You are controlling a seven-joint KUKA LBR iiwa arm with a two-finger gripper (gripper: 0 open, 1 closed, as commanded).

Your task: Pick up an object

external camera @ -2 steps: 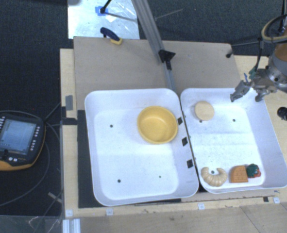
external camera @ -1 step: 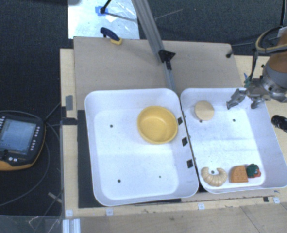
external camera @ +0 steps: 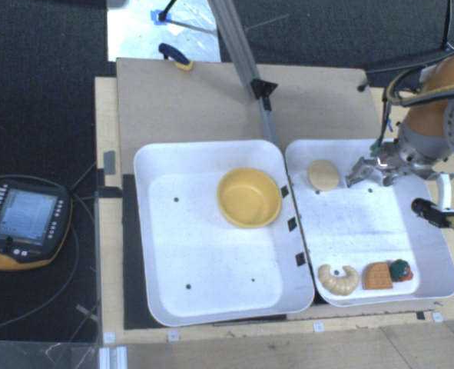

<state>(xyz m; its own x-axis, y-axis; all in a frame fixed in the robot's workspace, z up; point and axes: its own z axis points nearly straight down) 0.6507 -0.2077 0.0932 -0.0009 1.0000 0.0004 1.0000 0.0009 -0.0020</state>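
From my seat the gripper [external camera: 367, 171] sits low over the back edge of the right bin [external camera: 442, 279], its two fingers spread apart and nothing between them; I read it as released, touching no object that I can make out. Just beside it, toward the divide, lies a round tan piece [external camera: 323, 175], which I judge to be the nearest candidate to pick up. The risk I see: the fingers are offset to one side of that piece, so a straight descent would close on bare bin floor, or one finger could nudge the piece and send it sliding against the bin wall. The piece looks low and rounded, so I expect it could squirt out of a shallow pinch.

Farther out, along the near edge of the same bin, rest a pale ridged item [external camera: 339, 279], an orange wedge [external camera: 377, 276] and a small red and green piece [external camera: 400, 270], packed close enough that a grasp there might catch two. The left bin [external camera: 154, 283] carries a yellow bowl [external camera: 249, 197], well apart from the gripper. Both bins stand on the surface [external camera: 188, 102].
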